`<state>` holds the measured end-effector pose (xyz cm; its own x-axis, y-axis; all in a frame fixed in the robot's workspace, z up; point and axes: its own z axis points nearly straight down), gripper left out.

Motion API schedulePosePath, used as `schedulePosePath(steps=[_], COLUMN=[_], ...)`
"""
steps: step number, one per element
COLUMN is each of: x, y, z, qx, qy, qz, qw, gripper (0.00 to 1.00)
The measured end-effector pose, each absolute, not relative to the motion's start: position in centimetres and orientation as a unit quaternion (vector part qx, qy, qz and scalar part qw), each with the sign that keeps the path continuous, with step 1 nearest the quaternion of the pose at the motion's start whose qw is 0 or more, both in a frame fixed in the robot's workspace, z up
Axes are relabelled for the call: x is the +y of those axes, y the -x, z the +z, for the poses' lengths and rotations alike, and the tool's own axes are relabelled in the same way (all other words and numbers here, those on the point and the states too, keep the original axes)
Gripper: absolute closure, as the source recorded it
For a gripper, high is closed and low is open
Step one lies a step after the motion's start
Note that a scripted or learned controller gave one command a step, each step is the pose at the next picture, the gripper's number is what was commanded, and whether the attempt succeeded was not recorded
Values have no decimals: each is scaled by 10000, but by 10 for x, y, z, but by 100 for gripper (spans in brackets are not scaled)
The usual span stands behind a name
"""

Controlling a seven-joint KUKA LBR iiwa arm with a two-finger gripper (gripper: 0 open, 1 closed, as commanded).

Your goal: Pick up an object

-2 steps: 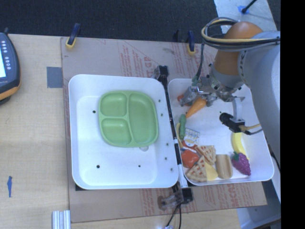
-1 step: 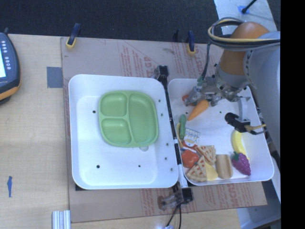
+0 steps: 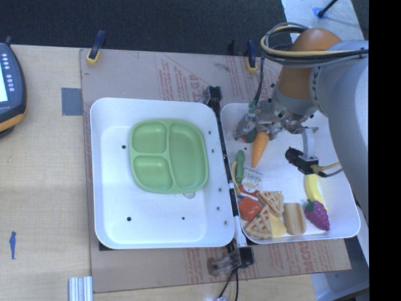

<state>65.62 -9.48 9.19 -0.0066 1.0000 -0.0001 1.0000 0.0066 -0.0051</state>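
Reaching into the right bin [image 3: 351, 221], the gripper [image 3: 258, 129] sits at the top of a toy carrot [image 3: 259, 148], apparently clasping its green end, though the view blurs there. The carrot lies just above the cucumber [image 3: 240, 166]; below it, the tomato [image 3: 249, 207], sandwiches, banana and grapes crowd the bin's near edge. The green plate [image 3: 169, 155] fills the other bin.
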Motion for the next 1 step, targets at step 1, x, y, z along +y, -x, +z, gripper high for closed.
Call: schedulePosePath(steps=[1], x=[-96], y=[-656], z=[103], qx=[-7098], qy=[7044], qz=[23], qw=[21], gripper=[100])
